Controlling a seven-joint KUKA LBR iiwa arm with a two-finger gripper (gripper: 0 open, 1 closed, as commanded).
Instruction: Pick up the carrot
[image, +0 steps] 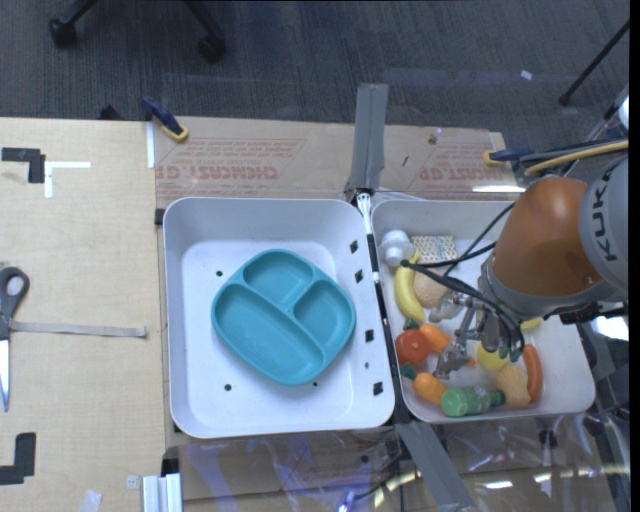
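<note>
"KU" on the arm (600, 215)

Divided plate (284, 317) in left bin (180, 300), toy food (piled) in right bin (570, 392)

A single fixed camera looks down on the table (80, 300) from above at a slight slant, far enough back to take in both white bins: the left bin (180, 330) sits mid-frame and the right bin (570, 395) nearer the right edge. Dark floor (300, 50) fills the top strip. The arm (545, 240) enters from the right.
</note>
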